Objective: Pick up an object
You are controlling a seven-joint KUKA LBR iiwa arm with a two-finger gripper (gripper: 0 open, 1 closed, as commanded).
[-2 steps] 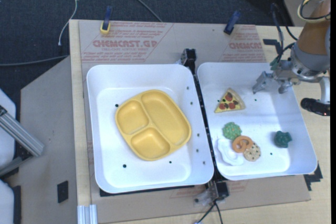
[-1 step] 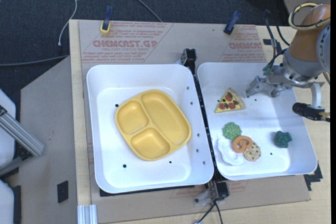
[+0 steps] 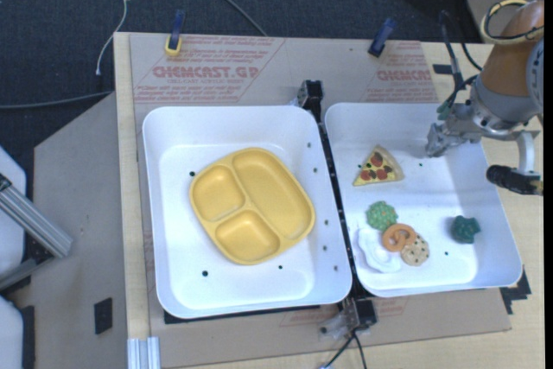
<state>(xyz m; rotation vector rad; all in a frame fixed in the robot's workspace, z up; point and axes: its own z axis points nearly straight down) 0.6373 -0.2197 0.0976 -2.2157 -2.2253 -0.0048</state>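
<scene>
2 bins: left (image 3: 164,186) holds a yellow tray (image 3: 251,205); right (image 3: 492,268) holds toy foods (image 3: 393,238); gripper (image 3: 438,139) state unclear.

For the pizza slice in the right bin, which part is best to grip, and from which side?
Probably the pizza slice is best gripped across its two slanted edges near the wide crust, coming straight down: it lies flat, apart from the other food, with bare bin floor around it.
</scene>
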